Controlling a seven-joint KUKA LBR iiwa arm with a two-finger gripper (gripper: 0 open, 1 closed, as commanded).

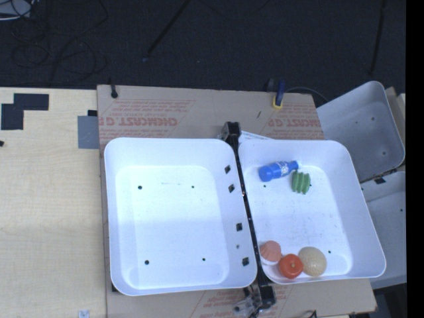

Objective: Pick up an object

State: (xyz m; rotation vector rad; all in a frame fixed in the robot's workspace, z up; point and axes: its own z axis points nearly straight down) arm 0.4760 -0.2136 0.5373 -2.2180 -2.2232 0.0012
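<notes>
Five items lie in the right bin [344,152] (blue bottle [277,170] by green piece [301,181]); jaws' state: cannot tell.

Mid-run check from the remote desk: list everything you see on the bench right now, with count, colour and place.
left bin: 1, white, left half of the bench
right bin: 1, white, beside the left bin, sharing the middle divider
bottle: 1, blue with a paler cap end, lying in the right bin's far part
ridged object: 1, green, right bin, just right of the bottle
round object: 1, pinkish, right bin's near edge by the divider
round object: 1, red-orange, near edge, between the other two
round object: 1, pale yellowish, near edge, rightmost of the three
cardboard sheet: 1, brown with red print, under both bins
</notes>
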